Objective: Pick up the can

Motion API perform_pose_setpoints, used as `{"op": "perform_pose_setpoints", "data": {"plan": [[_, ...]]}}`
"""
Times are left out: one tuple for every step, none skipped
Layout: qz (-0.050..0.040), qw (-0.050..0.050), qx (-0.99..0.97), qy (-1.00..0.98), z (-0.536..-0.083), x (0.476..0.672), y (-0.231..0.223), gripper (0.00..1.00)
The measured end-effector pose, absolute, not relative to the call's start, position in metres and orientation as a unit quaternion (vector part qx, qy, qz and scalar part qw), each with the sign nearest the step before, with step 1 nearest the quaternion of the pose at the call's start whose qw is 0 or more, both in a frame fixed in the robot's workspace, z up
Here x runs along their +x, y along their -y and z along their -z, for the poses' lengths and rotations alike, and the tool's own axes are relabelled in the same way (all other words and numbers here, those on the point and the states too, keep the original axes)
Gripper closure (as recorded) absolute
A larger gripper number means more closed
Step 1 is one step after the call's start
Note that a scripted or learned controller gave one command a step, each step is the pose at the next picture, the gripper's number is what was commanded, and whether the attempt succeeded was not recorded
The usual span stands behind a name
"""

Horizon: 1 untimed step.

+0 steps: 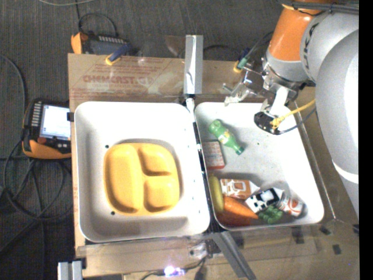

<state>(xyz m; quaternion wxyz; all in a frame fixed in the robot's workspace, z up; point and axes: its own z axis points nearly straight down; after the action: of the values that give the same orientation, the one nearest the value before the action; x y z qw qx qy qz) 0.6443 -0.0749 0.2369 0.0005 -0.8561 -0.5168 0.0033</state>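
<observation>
Two white bins sit side by side. The end effector hangs over the far rim of the right bin; whether it is open or closed cannot be told. Near it lies a green bottle. Well apart from it, in the near corner, the can lies on its side by a black-and-white toy, a carrot, an orange carton and a banana. The left bin, farther off, holds a yellow divided tray.
</observation>
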Motion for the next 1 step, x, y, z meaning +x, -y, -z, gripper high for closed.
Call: {"op": "perform_pose_setpoints", "data": {"plan": [[-0.0036, 0.0, -0.869, 0.495, -0.2101, 0.6536, 0.1487, 0.0]]}}
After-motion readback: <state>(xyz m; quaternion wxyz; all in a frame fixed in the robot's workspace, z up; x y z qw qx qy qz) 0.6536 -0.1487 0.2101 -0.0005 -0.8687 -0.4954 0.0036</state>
